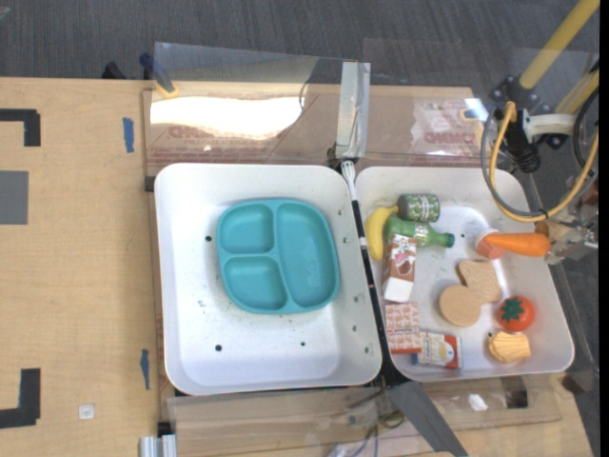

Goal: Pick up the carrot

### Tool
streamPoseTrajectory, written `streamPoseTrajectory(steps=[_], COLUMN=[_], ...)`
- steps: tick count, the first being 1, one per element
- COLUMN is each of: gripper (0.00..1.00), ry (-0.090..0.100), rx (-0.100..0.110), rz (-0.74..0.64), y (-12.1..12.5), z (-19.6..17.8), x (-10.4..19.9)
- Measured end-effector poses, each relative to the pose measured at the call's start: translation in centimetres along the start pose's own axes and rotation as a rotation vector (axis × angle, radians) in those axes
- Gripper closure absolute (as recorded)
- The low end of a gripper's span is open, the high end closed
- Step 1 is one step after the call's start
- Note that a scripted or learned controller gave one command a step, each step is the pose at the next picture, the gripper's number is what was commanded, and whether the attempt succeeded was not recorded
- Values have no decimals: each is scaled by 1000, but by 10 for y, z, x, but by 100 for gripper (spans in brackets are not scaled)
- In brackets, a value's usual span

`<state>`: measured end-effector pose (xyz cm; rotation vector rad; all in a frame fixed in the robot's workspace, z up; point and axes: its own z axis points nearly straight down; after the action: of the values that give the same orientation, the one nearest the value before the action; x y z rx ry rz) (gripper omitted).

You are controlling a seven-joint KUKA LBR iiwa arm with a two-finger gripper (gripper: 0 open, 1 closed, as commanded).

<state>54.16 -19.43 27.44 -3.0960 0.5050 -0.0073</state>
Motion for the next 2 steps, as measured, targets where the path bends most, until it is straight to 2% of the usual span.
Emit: streamPoseTrajectory(steps=[1, 2], gripper=[100, 100], ry=[-3, 2], rx=[1, 7], rz=[-123, -125], y=[8, 3], z=[18, 7], x=[62, 63])
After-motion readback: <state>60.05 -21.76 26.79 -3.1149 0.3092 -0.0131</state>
